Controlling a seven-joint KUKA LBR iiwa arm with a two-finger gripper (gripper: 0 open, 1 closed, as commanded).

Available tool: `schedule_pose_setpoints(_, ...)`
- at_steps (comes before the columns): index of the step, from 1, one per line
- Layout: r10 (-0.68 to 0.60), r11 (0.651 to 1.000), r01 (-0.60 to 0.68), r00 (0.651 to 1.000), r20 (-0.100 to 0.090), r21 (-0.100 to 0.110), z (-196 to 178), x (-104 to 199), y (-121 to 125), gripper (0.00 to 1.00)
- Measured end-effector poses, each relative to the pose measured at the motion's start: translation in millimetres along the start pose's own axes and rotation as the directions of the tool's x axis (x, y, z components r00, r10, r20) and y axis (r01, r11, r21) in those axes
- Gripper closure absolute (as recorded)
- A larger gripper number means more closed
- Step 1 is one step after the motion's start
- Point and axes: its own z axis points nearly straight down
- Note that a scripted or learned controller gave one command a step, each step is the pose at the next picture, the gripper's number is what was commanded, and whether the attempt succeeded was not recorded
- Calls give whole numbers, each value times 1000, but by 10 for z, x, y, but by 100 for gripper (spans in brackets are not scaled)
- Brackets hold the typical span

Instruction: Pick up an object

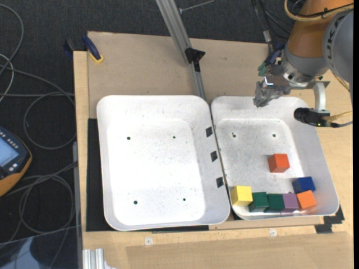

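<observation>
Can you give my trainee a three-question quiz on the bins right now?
1. True or false: the red block touches the yellow block.
2. Which bin holds all the blocks: A) left bin B) right bin?
3. Fill in: the gripper hovers near the right bin's ____ rim.

Key: 1 false, the red block sits apart from the row; 2 B; 3 far.

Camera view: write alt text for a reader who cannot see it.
A grey and orange robot arm holds its gripper over the far rim of the right white bin, well away from the blocks. A red block sits alone; yellow, green, purple, orange and blue blocks line the bin's near edge.
</observation>
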Motion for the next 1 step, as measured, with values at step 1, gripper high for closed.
schedule_pose_setpoints(1, -2, 1000, 2, 1000, -1, 2, -285, 4, 16, 100)
